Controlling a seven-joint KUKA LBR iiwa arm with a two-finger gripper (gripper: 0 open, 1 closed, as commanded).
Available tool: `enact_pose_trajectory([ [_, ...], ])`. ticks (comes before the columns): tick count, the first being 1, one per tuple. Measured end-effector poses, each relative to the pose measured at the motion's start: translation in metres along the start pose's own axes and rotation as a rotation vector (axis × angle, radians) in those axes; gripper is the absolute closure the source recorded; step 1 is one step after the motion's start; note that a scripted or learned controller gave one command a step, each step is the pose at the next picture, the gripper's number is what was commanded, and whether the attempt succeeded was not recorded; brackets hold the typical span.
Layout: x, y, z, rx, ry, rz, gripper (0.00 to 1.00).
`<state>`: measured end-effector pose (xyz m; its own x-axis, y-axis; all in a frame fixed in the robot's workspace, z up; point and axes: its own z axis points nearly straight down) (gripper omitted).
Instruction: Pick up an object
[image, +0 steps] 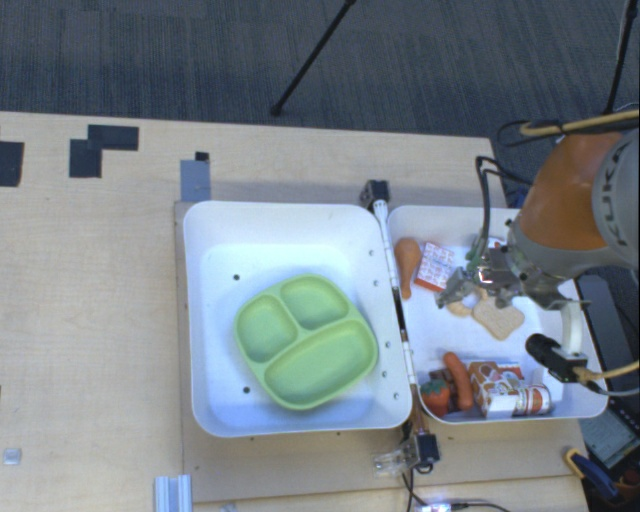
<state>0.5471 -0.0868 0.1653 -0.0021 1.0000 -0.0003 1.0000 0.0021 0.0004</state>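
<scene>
green plate (305, 340) (perhaps plastic) in left bin (200, 300)

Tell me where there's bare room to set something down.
Left bin: bare floor rings the green divided plate, widest along the far wall. Right bin: crowded; small bare patch between the toast and the sausage.

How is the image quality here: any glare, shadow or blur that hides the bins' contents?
Camera view: evenly lit and fairly sharp; the left bin floor washes out to a bluish-white sheen around the green divided plate; the claw is small and blurry, with a bright glint; soft shadows in the right bin.
</scene>
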Motion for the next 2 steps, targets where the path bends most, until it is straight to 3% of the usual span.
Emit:
enact_pose_trajectory([
  [1,-0.115,0.064,0.079,-0.005,0.0,-0.004,0.0],
  [2,-0.112,0.013,0.079,-0.004,-0.001,0.0,0.0],
])
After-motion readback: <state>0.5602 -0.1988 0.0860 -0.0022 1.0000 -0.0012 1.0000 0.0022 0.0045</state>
